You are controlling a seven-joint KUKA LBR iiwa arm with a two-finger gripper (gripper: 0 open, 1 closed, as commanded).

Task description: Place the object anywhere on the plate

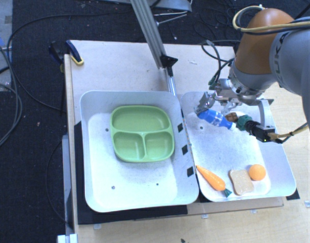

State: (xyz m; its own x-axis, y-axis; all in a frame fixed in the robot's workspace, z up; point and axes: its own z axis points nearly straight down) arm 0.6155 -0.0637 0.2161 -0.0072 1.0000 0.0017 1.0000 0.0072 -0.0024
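A green three-compartment plate (142, 133) lies in the left white bin (94, 186). Over the back left part of the right bin (281, 186), my gripper (208, 110) hangs from the grey arm. It is shut on a blue bottle (216, 118) that tilts down to the right, with a brown and green end. The bottle sits just right of the divide between the bins, apart from the plate.
At the right bin's front lie an orange carrot (211, 177), a slice of bread (241, 181) and an orange ball (257, 172). A slanted metal pole (149, 29) runs down to the bins' back edge. Cables trail from the wrist on the right.
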